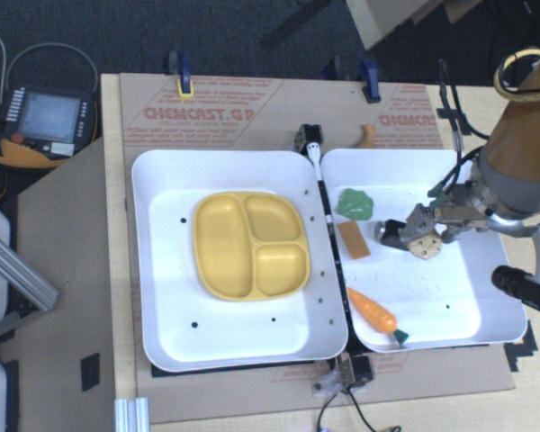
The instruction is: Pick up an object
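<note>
Tool (405,234) positioned low in the right bin (486,322), directly beside a tan round object (425,247); finger opening cannot be determined; grasp not confirmed.

Right bin: green lump (355,204), brown block (353,239), orange carrot (374,311), tan round piece (425,247).

Arm: grey, enters from the right edge of the frame, in its upper right part
Orange band: sits above the wrist, at the far right, upper part of the frame
Wrist: grey, angled down and toward the left, right of centre
End effector (405,234): at the arm's leftward tip, right of the frame's centre, pointing left
Fingers: dark, too small and crowded to tell apart
</note>
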